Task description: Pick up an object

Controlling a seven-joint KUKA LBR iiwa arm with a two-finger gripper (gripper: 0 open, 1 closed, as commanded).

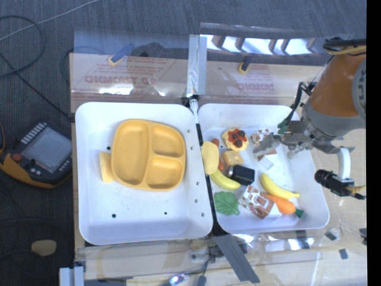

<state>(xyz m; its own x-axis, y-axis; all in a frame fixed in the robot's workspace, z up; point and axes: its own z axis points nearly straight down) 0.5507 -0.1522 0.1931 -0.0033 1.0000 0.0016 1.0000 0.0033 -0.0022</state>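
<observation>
My gripper (275,145) hangs over the right bin (321,219), jaws spread w/ nothing between, toys packed tight below — banana (278,187) touching carrot (286,205) — so I could nudge/grab two, or slip.

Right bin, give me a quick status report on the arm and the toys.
Gripper over right bin, nothing seen between its fingers. Two bananas, carrot, small tart lying loose. Black block wedged in the pile. Yellow tray in left bin.
</observation>
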